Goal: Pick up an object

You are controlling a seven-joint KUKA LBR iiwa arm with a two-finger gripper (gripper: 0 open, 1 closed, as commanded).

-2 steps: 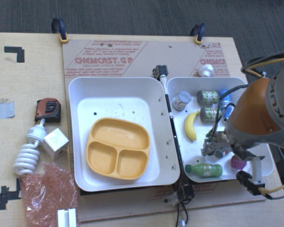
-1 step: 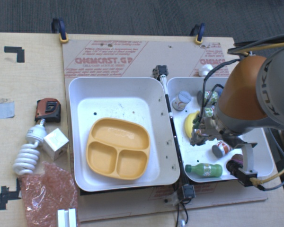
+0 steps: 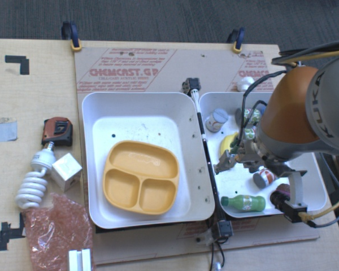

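- The grey arm (image 3: 305,112), with its orange band, reaches in from the right and hangs over the right bin (image 3: 322,199), covering much of it.
- Its gripper (image 3: 225,164) sits low over the left part of that bin, near the wall next to the left bin (image 3: 96,112). From where I stand I cannot tell whether it is apart or together.
- A yellow, banana-like thing (image 3: 229,144) lies just on the far side of the gripper. It is very close, but I cannot tell whether they touch.
- A green bottle (image 3: 244,203) lies on its side along the near wall of the right bin, with its neck pointing left.
- A red and white can (image 3: 264,178) lies just beyond the bottle, to the right of the gripper and partly under the arm.
- A small blue-grey cup (image 3: 217,119) sits in the far left corner of the right bin, well apart from the bottle.
- The left bin holds an orange divided plate (image 3: 140,176) with three compartments, lying flat toward the near side.
- Both bins rest on a brown board (image 3: 124,66) with red print. Two clamps (image 3: 72,35) hold its far edge.
- On the desk (image 3: 22,100) left of the bins, a tape measure (image 3: 57,131) lies farthest.
- A spiral light bulb (image 3: 35,179) lies nearer, with a white cube (image 3: 66,168) just beside it.
- A sheet of reddish crinkled plastic (image 3: 56,230) lies nearest.
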